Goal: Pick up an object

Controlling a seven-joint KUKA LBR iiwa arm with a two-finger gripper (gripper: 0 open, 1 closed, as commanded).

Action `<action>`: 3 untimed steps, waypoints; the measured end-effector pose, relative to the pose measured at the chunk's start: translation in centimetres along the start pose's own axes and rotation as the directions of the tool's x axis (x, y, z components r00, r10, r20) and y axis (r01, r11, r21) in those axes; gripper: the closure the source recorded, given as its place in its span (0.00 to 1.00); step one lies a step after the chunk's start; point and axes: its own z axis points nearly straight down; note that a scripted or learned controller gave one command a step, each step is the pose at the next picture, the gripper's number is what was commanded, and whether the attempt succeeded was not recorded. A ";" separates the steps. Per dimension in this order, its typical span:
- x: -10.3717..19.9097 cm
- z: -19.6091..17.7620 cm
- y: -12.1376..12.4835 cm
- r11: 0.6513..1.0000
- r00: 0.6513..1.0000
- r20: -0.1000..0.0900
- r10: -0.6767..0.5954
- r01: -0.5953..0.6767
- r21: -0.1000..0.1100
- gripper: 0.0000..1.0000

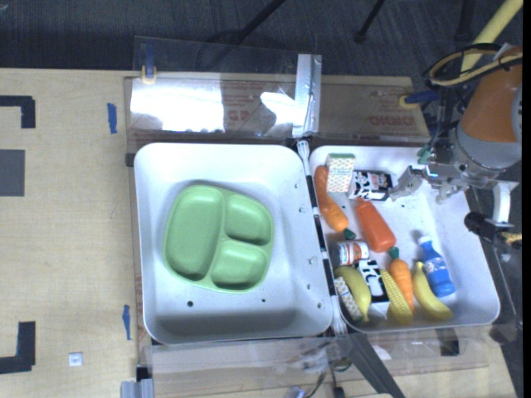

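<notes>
The right bin (465, 247) holds several toy foods. Among them are an orange bottle (375, 226), a carrot-like piece (331, 207), a cow-patterned carton (371, 184), a small pale box (340, 172), a red-labelled jar (353, 253), bananas (355, 293), corn (399, 303) and a blue bottle (436, 274). My gripper (426, 187) hovers over the bin's upper right part, just right of the carton. Its fingers (409, 182) stand open, and between them I see bare white bin floor.
The left bin (158, 189) carries a green divided plate (219, 237). A clear plastic sheet (224, 98) with a metal bracket stands behind the bins. The grey arm with its orange band (494, 110) and its cables hang over the bench's far right.
</notes>
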 end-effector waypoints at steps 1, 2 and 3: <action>-2.0 4.5 -5.0 0.998 0.998 -0.007 0.066 -0.066 -0.002 0.00; -2.2 4.9 -5.1 0.999 0.999 -0.014 0.051 -0.051 -0.002 0.00; -2.6 4.8 -7.0 0.999 0.998 -0.017 0.053 -0.053 -0.007 0.00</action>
